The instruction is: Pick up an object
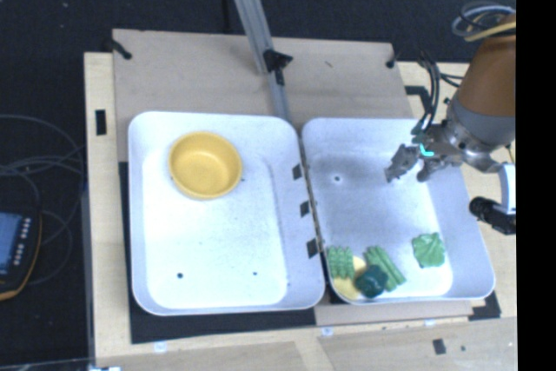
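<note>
camera view: gripper [410,167] hangs over the upper right of the right bin [347,187], fingers spread with nothing between them. green pieces [378,268] lie along that bin's lower edge, with one more green piece [427,249] to their right. yellow bowl [206,164] sits upper left in the left bin [217,265].

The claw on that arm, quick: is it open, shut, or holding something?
Gripper: open, with nothing between its fingers, above the right bin.
</note>
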`<action>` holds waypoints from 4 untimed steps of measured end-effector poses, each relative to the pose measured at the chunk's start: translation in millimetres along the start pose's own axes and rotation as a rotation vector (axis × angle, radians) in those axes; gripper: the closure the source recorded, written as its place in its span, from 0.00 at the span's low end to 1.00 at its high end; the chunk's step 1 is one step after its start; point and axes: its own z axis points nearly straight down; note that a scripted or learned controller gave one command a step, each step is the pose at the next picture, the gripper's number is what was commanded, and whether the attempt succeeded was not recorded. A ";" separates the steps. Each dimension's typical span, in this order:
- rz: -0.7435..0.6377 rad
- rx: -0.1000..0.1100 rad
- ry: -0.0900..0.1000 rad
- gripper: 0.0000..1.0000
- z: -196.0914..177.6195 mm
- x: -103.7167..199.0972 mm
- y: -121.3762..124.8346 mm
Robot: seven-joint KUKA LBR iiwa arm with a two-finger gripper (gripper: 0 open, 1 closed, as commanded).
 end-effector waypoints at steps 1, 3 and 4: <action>0.000 0.000 0.000 0.00 -0.1 0.0 0.1; 0.001 0.003 -0.001 0.00 110.9 -0.4 5.3; 0.001 -0.001 0.000 1.00 98.2 -0.5 6.6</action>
